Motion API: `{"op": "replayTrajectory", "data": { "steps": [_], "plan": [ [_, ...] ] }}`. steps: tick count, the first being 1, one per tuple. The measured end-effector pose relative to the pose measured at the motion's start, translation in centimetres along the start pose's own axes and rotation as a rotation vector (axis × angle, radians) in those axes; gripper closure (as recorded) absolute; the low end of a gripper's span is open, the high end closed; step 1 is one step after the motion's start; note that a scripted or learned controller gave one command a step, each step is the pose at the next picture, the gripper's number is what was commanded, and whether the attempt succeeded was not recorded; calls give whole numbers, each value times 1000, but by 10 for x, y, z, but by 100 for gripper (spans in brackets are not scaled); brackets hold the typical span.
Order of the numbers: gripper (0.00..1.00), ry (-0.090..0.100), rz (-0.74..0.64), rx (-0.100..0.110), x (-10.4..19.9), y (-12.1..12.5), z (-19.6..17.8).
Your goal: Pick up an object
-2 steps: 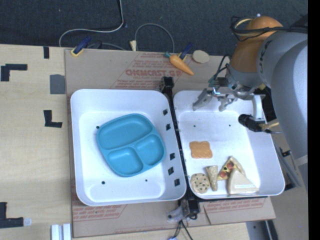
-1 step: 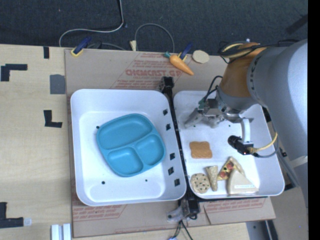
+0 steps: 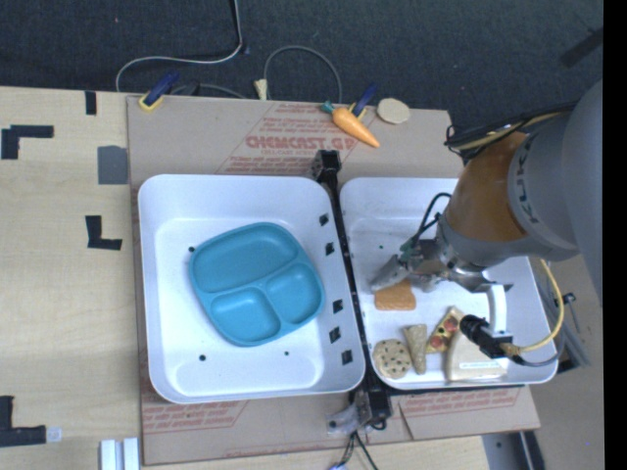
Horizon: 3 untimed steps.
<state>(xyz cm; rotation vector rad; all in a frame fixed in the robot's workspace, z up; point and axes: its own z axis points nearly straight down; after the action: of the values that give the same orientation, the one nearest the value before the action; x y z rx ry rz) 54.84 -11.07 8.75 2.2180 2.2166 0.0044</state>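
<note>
My gripper [image 3: 395, 271] hangs low in the right bin [image 3: 377, 218], just above an orange-brown toast-like piece [image 3: 396, 300] on the bin floor. Along the bin's front edge lie a round speckled cookie [image 3: 392, 357], a pale wedge [image 3: 417, 346], a pizza slice [image 3: 448, 328] and a cream block [image 3: 474, 368]. The grey arm with its orange band [image 3: 490, 204] reaches in from the right and covers the bin's right part.
The left bin [image 3: 162, 223] holds a blue divided plate [image 3: 257, 282]. On the cardboard behind the bins lie a toy carrot [image 3: 355, 127] and a tan disc [image 3: 394, 112]. A black divider [image 3: 338, 253] runs between the bins.
</note>
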Motion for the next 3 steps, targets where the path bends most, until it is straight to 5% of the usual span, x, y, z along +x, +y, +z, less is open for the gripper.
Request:
{"op": "replayTrajectory", "data": {
  "steps": [1,2,3],
  "plan": [
    [0,0,-1,-4,-15,-36,0],
    [0,-3,-1,2,14,-15,1],
    [0,2,-3,-2,11,-16,0]
  ]
}}
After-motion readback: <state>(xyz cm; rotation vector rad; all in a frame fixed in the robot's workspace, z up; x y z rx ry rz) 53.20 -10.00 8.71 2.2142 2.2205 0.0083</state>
